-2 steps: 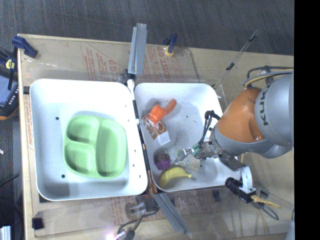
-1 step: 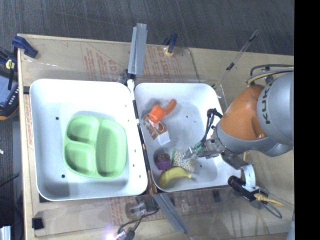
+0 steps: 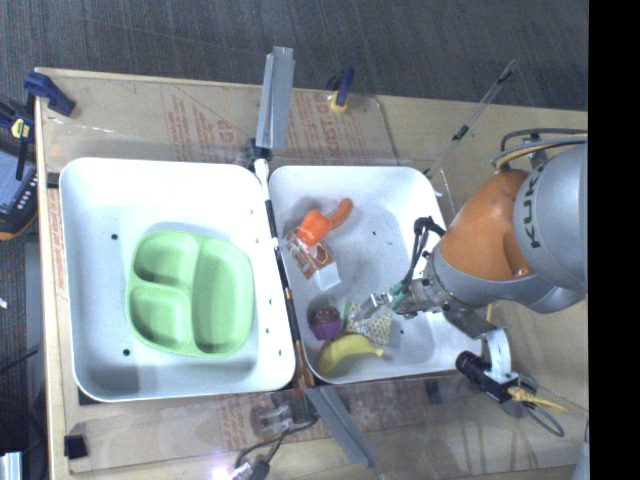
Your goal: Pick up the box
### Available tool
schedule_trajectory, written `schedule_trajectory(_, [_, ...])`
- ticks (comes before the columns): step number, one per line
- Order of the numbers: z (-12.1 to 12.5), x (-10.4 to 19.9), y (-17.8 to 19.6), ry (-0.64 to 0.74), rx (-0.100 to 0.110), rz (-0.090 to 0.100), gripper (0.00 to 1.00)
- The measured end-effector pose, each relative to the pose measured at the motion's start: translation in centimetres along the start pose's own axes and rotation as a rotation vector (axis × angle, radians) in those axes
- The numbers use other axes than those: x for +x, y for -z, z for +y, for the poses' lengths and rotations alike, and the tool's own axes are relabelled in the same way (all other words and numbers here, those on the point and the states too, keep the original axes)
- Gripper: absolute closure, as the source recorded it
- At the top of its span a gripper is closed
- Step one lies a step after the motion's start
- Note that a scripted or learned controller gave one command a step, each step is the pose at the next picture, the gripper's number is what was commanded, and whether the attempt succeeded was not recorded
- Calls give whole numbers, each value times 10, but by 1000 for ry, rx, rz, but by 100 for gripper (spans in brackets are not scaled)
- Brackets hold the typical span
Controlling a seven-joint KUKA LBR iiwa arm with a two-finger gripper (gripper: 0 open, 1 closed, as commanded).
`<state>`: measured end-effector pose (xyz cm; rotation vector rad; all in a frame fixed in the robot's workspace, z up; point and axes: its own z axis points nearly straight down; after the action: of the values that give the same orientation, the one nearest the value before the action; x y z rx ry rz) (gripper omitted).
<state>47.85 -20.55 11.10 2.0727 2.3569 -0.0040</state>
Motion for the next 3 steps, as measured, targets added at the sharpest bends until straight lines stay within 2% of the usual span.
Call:
schedule_trajectory(1, [1,0,10,6,2,-2,100])
schedule_trajectory(2, [1,0,10,6,2,-2,0])
schedule_trajectory(3, [5,33,-15,-86,-7,-2,0])
